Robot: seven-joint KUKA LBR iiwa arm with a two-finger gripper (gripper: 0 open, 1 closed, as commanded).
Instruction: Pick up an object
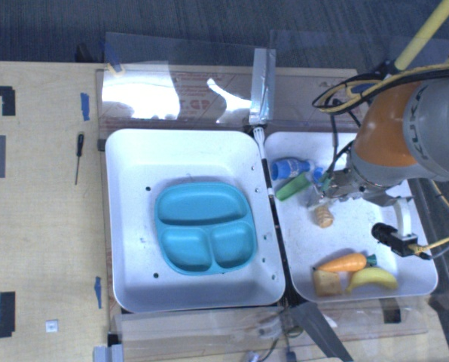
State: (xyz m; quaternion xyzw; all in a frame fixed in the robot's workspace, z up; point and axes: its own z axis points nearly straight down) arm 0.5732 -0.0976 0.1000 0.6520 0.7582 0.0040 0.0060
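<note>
Here my end effector (322, 189) hangs low over the right bin (420, 283), near its upper left part, with my grey arm (435, 130) and its orange band (383, 130) reaching in from the right. How far the end effector is open I cannot tell; it is small and dark against the clutter, and nothing shows as gripped in it.

Just below the end effector lies a small tan, rounded object (324, 216), very close to it, though whether they touch I cannot make out. To its left, near the wall between the bins, a blue bottle-like item (291, 167) lies beside a green, stick-shaped piece (291, 189). At the bin's lower edge an orange carrot (343, 263) rests above a yellow banana (374, 278) and a tan, bread-like chunk (327, 281), all close together.

The left bin (134, 164) holds a light blue divided plate (205, 226) with three compartments, lying flat near its middle.

On the wooden worktop (36, 225) to the left, a small dark screwdriver (79, 155) lies well apart from both bins.
</note>
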